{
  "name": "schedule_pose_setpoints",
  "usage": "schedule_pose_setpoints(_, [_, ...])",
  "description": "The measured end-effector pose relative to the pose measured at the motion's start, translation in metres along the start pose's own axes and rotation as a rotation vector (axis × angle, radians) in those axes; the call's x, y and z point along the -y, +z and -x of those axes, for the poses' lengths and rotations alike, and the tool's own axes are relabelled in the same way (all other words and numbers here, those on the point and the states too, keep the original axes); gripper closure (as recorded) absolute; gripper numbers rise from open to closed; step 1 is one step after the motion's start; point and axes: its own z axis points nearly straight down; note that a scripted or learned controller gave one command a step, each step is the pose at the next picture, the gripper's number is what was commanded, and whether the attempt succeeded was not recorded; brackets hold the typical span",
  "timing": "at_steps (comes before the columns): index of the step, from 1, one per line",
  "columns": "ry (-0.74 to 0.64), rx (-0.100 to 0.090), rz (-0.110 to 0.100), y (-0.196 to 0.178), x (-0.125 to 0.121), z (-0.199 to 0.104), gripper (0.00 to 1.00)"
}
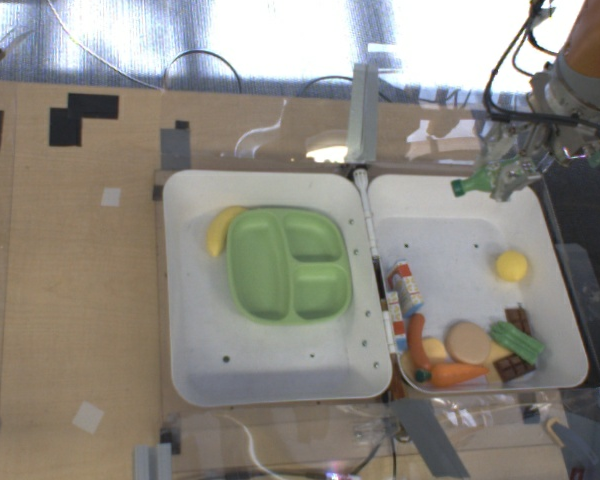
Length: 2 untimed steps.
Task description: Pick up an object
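My gripper (pixel 506 180) hangs over the far right corner of the right bin (pixel 450 238). A small green toy (pixel 472 182) juts out to the left from between its fingers, and the gripper is shut on it. Loose in the right bin lie a yellow lemon (pixel 512 265), a carrot (pixel 458 373), a red sausage (pixel 416 336), a round tan biscuit (pixel 469 343), a green bean pod (pixel 518 340), brown chocolate pieces (pixel 518 319) and a small printed carton (pixel 408 288).
The left bin (pixel 270 373) holds a green divided plate (pixel 287 265) with a banana (pixel 220 230) tucked at its left edge. A grey post (pixel 361 118) stands behind the wall between the bins. Most toys crowd the right bin's near side.
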Motion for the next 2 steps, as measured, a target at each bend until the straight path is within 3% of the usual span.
schedule_pose_setpoints(1, [-0.072,-0.002,0.002,0.0250,-0.0293,-0.0547,1.00])
schedule_pose_setpoints(2, [-0.072,0.000,0.001,0.0243,-0.0291,-0.0542,0.00])
